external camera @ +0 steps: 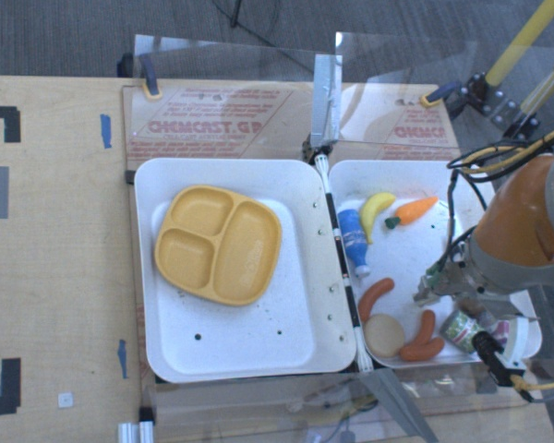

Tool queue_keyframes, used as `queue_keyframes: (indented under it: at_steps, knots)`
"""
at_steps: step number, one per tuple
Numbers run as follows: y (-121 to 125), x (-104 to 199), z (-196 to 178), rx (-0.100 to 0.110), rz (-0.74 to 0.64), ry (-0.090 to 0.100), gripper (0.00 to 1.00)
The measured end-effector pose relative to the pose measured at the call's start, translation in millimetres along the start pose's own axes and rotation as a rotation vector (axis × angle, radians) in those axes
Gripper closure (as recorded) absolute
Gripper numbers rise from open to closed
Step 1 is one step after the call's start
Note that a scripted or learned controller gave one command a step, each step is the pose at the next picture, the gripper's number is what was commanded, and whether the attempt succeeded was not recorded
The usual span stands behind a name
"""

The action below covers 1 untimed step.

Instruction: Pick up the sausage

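A curved red sausage (376, 296) lies in the right bin (399, 178), near its left wall. Two more red sausage pieces sit near the front wall: a short one (428, 324) and, just in front of it, one lying crosswise (422, 349). My gripper (433, 287) hangs over the bin's middle right, slightly above and behind the short piece and well right of the curved sausage. Nothing shows in its grasp. The grey wrist and orange band (526, 220) rise up to the right.
The right bin also holds a blue bottle (354, 238), a banana (377, 210), a carrot (414, 211), a round tan bun (384, 334) and a green can (462, 329). A yellow divided plate (219, 244) sits in the left bin (231, 353). Cables hang at the right.
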<state>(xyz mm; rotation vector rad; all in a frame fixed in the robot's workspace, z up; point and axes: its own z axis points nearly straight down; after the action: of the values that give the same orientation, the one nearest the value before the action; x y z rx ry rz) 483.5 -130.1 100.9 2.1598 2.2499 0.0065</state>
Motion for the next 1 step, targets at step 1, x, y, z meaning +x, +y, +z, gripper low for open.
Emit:
queue_keyframes:
  at_steps: [1]
  knots:
    - [0.0,0.0,0.0,0.000,0.000,0.000,0.00]
